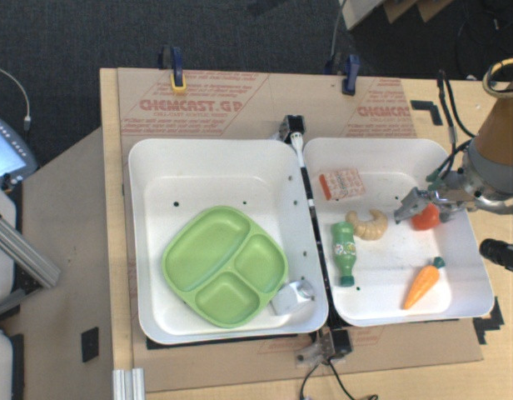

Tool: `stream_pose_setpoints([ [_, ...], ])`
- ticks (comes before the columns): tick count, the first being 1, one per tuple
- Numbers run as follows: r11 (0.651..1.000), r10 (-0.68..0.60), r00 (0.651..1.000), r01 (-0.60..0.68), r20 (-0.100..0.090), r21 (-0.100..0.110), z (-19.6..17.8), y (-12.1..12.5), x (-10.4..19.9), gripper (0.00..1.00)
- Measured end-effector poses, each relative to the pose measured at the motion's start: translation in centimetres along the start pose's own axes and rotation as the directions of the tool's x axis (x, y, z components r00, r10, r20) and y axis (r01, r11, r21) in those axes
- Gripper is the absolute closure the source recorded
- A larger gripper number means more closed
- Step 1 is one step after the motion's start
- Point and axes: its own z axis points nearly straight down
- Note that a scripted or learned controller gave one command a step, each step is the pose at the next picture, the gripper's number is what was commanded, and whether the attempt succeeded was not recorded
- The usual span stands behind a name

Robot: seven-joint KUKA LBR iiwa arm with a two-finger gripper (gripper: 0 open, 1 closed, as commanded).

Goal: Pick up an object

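Note:
My gripper [421, 205] hangs low over the right part of the right bin [465, 307], at the end of the grey arm coming in from the right. A small red object [425, 217] sits directly under and against it, partly covered by the gripper. To its left lies a beige croissant-shaped piece [369, 224]. A green bottle [345, 253] lies beside the bin's left wall. An orange carrot [423, 285] rests near the front right. A red and white packet [342, 183] lies at the back.
The left bin [156, 173] holds a green divided plate [225, 265] and a small clear wrapper-like item [291, 297] at its front right corner. A black cable [303, 182] runs along the ridge between the bins. Clamps stand at the board's back edge.

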Motion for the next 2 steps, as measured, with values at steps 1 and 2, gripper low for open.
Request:
stream_pose_setpoints([
  [1,1.000,0.001,1.000,-0.001,0.000,0.000,6.4,-0.2,0.0,0.00],
  [2,1.000,0.001,1.000,-0.001,0.005,-0.010,4.9,0.0,-0.1,1.00],
])
